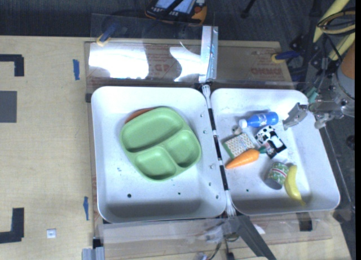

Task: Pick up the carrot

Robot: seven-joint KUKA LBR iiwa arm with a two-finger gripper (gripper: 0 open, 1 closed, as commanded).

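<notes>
The orange carrot (242, 158) lies in the right bin (316, 197) near its left wall, pointing left and slightly down. It touches a checkered packet (239, 142) just above it. My gripper (308, 118) hangs over the right bin's upper right edge, well to the right of and above the carrot. It is open, with nothing between its fingers (293, 115).
Around the carrot in the right bin lie a blue bottle (260, 120), a black-and-white toy (269, 139), a green can (276, 174) and a yellow banana (292, 183). The left bin (107, 191) holds a green divided plate (161, 142).
</notes>
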